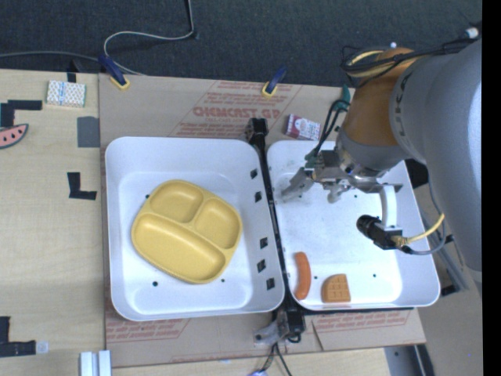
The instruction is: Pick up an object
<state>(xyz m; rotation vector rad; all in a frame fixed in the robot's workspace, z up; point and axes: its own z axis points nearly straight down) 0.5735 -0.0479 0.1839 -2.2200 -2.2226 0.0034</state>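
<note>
A smooth yellow plastic tray [186,229] with three rounded compartments lies in the left bin [125,210]. In the right bin [415,288], a slim orange sausage [302,275] and a square grid-textured waffle [336,288] lie by the near rim. The gripper [313,188] hovers spread open above them, holding nothing.

A yellow divided plate [186,230] lies flat in the left bin. In the right bin's near corner lie an orange sausage [302,275] and, just beside it, what looks like a small waffle [336,288].
</note>
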